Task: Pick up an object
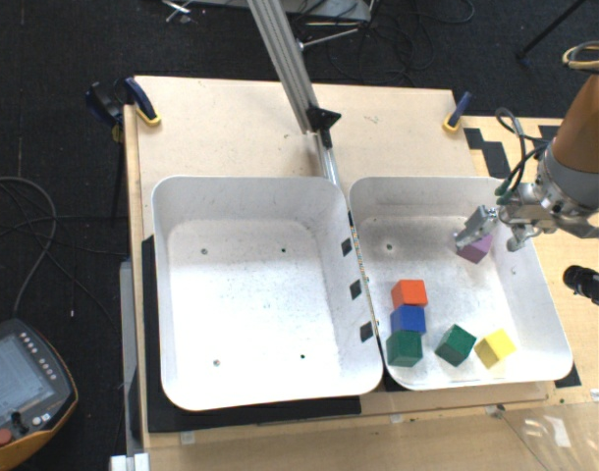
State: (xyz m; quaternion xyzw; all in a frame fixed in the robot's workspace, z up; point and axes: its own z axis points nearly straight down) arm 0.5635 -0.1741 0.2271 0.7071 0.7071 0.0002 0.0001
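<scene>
A wooden bench bears two white bins side by side.

Pincer over right bin, purple block just beneath.

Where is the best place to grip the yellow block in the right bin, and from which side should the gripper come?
Probably from straight above, closing on two opposite flat side faces of the yellow block. It lies near the right bin's front wall with the green block beside it, so a sideways approach looks cramped.
</scene>
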